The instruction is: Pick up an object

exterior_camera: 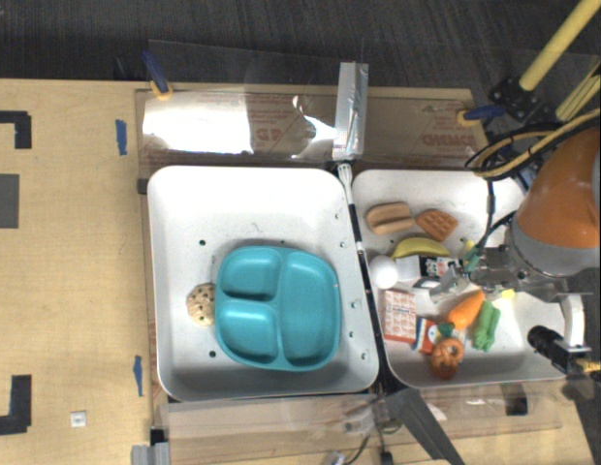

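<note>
Camera view: fixed above the bench, looking down at a slant on both bins.
Left bin (174, 201): holds a teal divided tray (278, 304) near its middle, with a speckled cookie (201, 303) touching the tray's left edge.
Right bin (475, 194): holds the crowded toy food, which makes it the likely source for a pick.
Far items: a hot dog (389, 216) and a waffle (436, 225) lie side by side; a banana (421, 248) lies just nearer than them.
Middle items: a white ball (384, 273) sits against the divider between the bins; a printed card (399, 317) lies flat nearer the camera.
Near items: a carrot (464, 310) and a green vegetable (486, 325) lie touching, with a small red-orange fruit (446, 355) just nearer.
Arm: enters from the right, its orange band above the right bin's right side.
Gripper (454, 275): low among the items, between the banana and the carrot (cables and bracket clutter this spot).
Pincer state: cannot tell; the fingertips are not resolved.
Task object: not yet evident; nothing is seen between the fingers, and the carrot and banana are the closest candidates.
Risk: tight packing may cause a neighbour to be nudged.
</note>
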You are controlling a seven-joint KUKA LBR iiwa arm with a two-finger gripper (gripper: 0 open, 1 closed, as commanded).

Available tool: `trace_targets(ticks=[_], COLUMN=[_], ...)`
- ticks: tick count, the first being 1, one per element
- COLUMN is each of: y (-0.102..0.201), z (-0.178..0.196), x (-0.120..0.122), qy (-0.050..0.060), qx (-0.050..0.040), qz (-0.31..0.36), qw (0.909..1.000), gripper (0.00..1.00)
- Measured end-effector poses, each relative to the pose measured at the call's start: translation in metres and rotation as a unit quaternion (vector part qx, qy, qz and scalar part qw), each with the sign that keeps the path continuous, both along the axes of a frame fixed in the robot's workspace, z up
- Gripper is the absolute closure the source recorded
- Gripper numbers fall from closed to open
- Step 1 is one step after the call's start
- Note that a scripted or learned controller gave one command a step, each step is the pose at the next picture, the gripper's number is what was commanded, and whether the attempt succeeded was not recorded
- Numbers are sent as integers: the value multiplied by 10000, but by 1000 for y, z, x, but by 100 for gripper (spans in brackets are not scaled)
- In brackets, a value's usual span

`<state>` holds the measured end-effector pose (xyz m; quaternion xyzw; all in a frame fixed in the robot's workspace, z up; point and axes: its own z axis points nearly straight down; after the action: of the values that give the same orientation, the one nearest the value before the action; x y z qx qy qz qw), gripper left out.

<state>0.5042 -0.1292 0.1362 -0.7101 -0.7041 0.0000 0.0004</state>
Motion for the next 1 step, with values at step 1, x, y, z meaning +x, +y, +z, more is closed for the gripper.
trace_targets(ticks=[1], y=[-24], z=[-49], x=[-23], qy=[-28], qx=[-6], qz=[190], qw=[9998], gripper=[0])
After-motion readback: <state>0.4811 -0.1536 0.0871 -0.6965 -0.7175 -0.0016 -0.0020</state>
